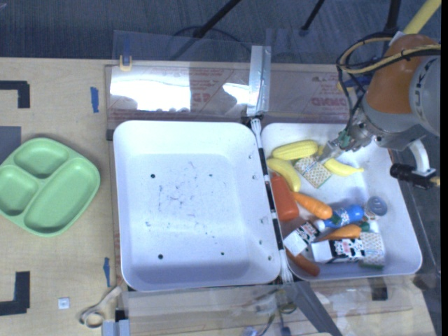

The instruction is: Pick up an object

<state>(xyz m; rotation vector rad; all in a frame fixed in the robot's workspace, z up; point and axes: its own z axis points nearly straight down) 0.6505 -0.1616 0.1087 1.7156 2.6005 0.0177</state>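
The right bin (pixel 402 187) holds a pile of toy items. At its back lie a yellow banana (pixel 295 149), a second banana (pixel 283 172) and a small yellow piece (pixel 344 166), around a checkered square (pixel 313 171). Further forward are an orange-red block (pixel 283 198), a carrot (pixel 313 205), a blue bottle (pixel 348 214) and a black-and-white carton (pixel 337 249). My gripper (pixel 339 144) hangs low at the back of this bin, just right of the first banana and above the yellow piece. Nothing is visibly held.
The left bin (pixel 189 201) stands beside the right one, with the shared rims (pixel 269 201) between them. A green divided plate (pixel 45 185) lies on the bench at far left. Clear panels (pixel 259 82) rise behind the bins. Cables loop above the wrist.
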